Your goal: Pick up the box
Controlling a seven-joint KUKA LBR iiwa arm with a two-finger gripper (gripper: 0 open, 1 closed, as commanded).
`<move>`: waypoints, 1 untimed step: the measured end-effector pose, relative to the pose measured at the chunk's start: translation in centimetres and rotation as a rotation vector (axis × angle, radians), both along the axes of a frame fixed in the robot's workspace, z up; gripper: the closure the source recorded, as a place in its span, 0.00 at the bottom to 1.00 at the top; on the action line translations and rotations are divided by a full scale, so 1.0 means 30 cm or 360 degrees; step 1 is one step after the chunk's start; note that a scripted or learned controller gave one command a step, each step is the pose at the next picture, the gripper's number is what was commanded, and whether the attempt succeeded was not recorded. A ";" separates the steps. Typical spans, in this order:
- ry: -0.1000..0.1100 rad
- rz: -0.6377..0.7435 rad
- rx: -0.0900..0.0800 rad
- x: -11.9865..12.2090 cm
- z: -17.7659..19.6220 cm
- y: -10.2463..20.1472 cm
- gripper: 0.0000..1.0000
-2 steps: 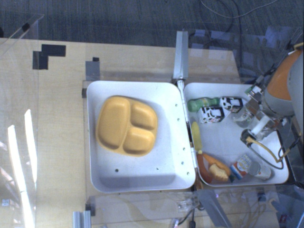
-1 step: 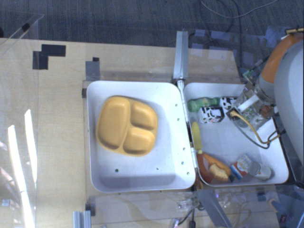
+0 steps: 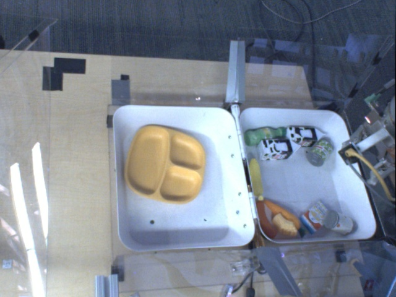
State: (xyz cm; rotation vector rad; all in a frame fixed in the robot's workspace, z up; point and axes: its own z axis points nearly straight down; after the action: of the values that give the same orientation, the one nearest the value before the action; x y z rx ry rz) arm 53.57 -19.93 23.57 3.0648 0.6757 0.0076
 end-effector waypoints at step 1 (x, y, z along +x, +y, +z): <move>0.0009 -0.0271 0.0007 -0.163 -0.434 -0.020 0.00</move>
State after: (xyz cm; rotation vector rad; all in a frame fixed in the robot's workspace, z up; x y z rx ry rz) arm 48.69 -20.52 10.56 3.1160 0.4129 -0.0002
